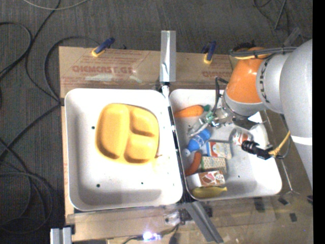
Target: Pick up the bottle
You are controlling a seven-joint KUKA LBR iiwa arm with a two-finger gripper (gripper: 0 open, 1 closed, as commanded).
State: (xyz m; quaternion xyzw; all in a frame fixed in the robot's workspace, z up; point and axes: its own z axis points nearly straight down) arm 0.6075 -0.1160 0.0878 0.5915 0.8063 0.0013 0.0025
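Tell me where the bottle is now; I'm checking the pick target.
The bottle lies in the right bin, near its left wall, below the carrot and left of a small carton, just under the gripper.

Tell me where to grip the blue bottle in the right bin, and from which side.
Grip the bottle across its narrow body, near the middle, coming straight down from above. It lies on its side, slanting from lower left to upper right, so the tool should close across that line. The carrot and the cartons crowd both ends, so a side approach looks blocked.
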